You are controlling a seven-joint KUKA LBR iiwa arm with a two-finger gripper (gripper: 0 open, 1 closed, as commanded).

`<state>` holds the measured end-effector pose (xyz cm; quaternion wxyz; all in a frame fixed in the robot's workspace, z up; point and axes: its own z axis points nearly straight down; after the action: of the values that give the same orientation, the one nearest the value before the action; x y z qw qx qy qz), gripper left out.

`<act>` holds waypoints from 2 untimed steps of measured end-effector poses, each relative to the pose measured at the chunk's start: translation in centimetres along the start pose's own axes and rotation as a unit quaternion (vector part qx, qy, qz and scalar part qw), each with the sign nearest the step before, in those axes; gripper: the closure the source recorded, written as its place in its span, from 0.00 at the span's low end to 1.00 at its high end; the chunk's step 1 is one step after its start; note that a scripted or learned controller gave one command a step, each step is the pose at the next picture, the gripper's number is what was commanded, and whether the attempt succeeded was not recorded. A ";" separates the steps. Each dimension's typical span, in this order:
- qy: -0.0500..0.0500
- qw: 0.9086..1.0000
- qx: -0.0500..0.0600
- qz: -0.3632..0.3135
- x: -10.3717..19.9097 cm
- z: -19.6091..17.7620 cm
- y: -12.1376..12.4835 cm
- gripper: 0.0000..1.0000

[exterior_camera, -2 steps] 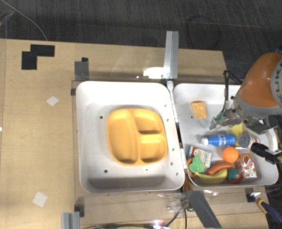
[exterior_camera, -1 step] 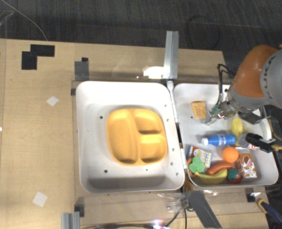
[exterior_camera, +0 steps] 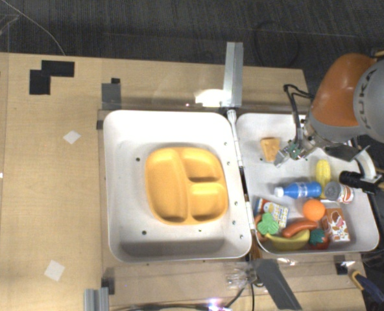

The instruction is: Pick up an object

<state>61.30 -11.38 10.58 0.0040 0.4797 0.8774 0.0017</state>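
Note:
My gripper (exterior_camera: 289,153) hangs low over the upper part of the right bin (exterior_camera: 368,238), below the grey arm with its orange band (exterior_camera: 340,99). Just left of it lies a tan cracker-like piece (exterior_camera: 268,149), very close to the gripper tip. Below are a blue bottle (exterior_camera: 300,190), a yellow lemon-shaped piece (exterior_camera: 322,172), a small can (exterior_camera: 340,192), an orange (exterior_camera: 314,210), a red sausage (exterior_camera: 298,227), a banana (exterior_camera: 288,241), a green toy (exterior_camera: 266,225) and two small cartons (exterior_camera: 335,226). I see nothing held in the gripper.
The left bin (exterior_camera: 124,173) holds a yellow divided tray (exterior_camera: 184,184). A metal post (exterior_camera: 233,70) stands behind the ridge between the bins. Most objects crowd the lower half of the right bin. Black cables run along the arm at the right.

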 end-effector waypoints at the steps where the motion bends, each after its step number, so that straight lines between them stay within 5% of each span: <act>1: 0.000 1.000 0.000 0.000 0.0 0.0 0.0 0.00; 2: -0.001 1.000 -0.001 -0.010 0.2 1.7 0.2 0.00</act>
<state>61.36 -11.12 8.89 0.0052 0.4707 0.8823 0.0020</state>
